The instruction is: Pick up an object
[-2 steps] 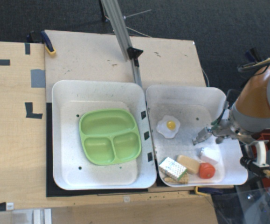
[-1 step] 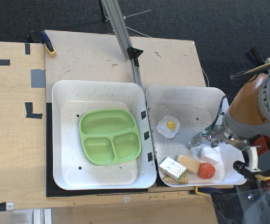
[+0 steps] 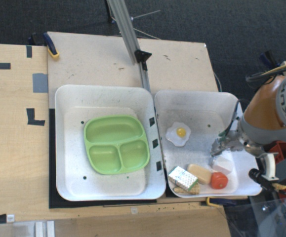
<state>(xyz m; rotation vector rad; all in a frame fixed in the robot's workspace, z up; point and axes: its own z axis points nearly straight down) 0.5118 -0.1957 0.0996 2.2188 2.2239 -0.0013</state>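
A wooden bench (image 3: pixel 14 147) carries two shallow white bins side by side. The left bin (image 3: pixel 63 132) holds a green three-compartment tray (image 3: pixel 116 144), lying flat near its middle. The grey arm (image 3: pixel 266 115), with its orange band, reaches in from 3 o'clock over the rim of the right bin (image 3: pixel 197 105). Its gripper (image 3: pixel 221 147) hangs low at about 4 o'clock in that bin, just above a pale pink block (image 3: pixel 223 164); whether the jaws are spread or pressed together cannot be told from this angle, and nothing is seen between them. A fried-egg toy (image 3: pixel 178 134) lies near the bin's centre, well apart from the gripper. Along the bin's 6 o'clock edge sit a green-and-white box (image 3: pixel 183 178), a tan wedge (image 3: pixel 200 173) just beside it, and a red tomato-like ball (image 3: pixel 219 180), close under the pink block.
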